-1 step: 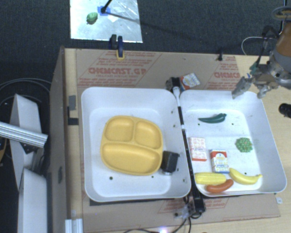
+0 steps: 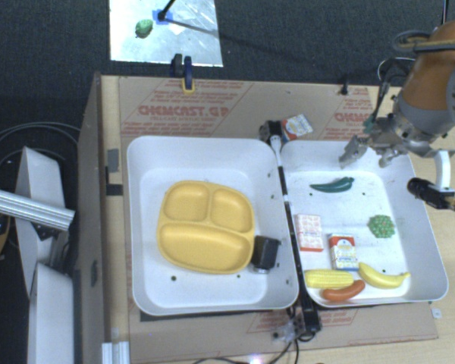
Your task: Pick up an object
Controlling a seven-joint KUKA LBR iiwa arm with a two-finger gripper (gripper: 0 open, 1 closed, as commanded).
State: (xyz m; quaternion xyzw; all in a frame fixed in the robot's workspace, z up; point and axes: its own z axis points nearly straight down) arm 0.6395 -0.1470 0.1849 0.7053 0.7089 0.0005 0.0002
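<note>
The green pepper (image 2: 332,184) is lying in the right bin (image 2: 425,226), just below the jaws (image 2: 368,148) and a little toward the left of them; it is the nearest thing to them and nothing is touching it. The jaws are hanging apart over the far end of this bin, and nothing is sitting between their two fingers, so the arm is holding no object at this moment. To my judgement the step in hand is the approach: the arm is reaching in and is choosing or lining up a target, and the grasp itself is not yet begun.

Farther below the jaws, the green broccoli piece (image 2: 381,226) is resting near the middle of the bin. Well below them, the two small boxes (image 2: 343,251) are lying side by side, and at the near edge the corn (image 2: 330,278), the sausage (image 2: 341,292) and the banana (image 2: 383,277) are crowding close together. Far to the left of the jaws, in the other bin (image 2: 148,203), the yellow divided tray (image 2: 206,227) is lying with a small dark object (image 2: 265,252), perhaps a box, against its corner.

If the pepper is the target, the next move is calling for a short shift toward it, then a straight descent with the fingers on either side of its narrow body, and a closing only when they are low enough.
</note>
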